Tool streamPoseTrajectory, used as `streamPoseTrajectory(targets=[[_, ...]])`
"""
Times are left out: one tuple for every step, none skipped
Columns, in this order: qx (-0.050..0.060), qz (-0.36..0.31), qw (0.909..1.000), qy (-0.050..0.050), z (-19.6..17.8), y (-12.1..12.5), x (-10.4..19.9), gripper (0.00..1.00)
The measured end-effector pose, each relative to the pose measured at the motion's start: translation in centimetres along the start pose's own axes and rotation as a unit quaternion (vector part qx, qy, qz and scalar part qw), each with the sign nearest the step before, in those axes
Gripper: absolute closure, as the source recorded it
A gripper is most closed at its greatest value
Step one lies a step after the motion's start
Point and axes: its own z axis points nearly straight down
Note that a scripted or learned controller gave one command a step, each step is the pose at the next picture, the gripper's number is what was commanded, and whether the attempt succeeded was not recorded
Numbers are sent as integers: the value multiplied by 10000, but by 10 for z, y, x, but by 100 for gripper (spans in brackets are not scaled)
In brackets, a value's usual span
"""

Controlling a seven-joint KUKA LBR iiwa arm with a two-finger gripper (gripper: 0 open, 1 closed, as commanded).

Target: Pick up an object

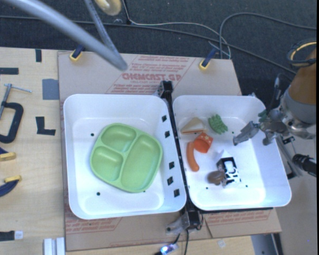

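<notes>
**Arm over the right bin, nothing in the fingers**

Your gripper [258, 133] hangs above the right bin [266, 195], near its right wall, fingers spread open and gripping nothing. To its left lie your candidates: a green leafy piece [218, 123], a tan wedge [192, 125], an orange-red chunk [203, 143], and an orange carrot-like piece [192, 157] whose long axis runs up-down in the view, bowed slightly. Lower down, a brown lump [217, 178] touches a black-and-white item [229, 170]; its markings are unreadable. The left bin [74, 142] holds a green divided plate [126, 156]. On the cardboard sheet [149, 70] you get red lettering, roughly "CHEMCAST GP".
</notes>
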Motion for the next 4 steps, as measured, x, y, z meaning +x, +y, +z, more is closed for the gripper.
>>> streamPoseTrajectory(targets=[[-66,-22,10000,-15,-8,3,1,0],[-45,-18,10000,-14,46,3,-9,0],[-66,-12,10000,-16,92,-4,-11,0],[-154,-25,9999,-30,102,2,-12,0]])
